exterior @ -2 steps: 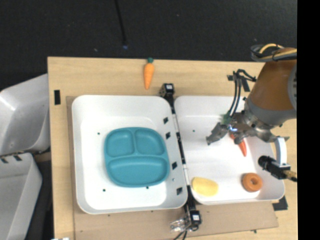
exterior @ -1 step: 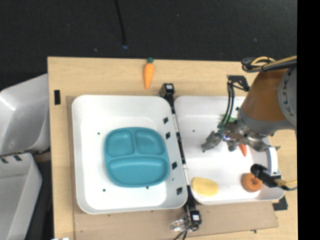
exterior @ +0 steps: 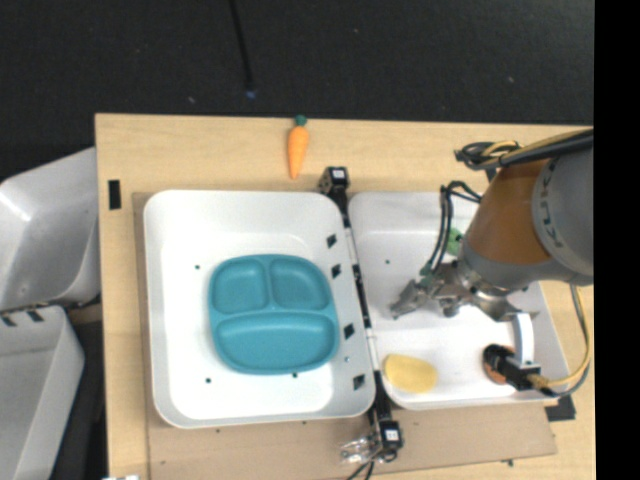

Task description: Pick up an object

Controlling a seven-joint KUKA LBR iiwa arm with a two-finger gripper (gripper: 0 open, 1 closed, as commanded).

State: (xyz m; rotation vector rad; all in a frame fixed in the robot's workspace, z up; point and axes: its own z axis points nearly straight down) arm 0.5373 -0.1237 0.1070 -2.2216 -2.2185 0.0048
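Observation:
A pale yellow, rounded object (exterior: 411,372) lies near the front left corner of the right bin (exterior: 400,218). My gripper (exterior: 418,299) hangs over the middle of that bin, pointing left, a little behind the yellow object and apart from it. I see nothing held in it. The grey arm with its orange band (exterior: 505,223) covers the right part of the bin. A small green bit (exterior: 455,236) peeks out at the arm's left edge, and I cannot make out what it is.
A teal divided plate (exterior: 272,313) lies in the middle of the left bin (exterior: 170,268). A toy carrot (exterior: 297,148) rests on the wooden bench behind the bins. A row of black clips (exterior: 352,298) runs along the wall between the bins.

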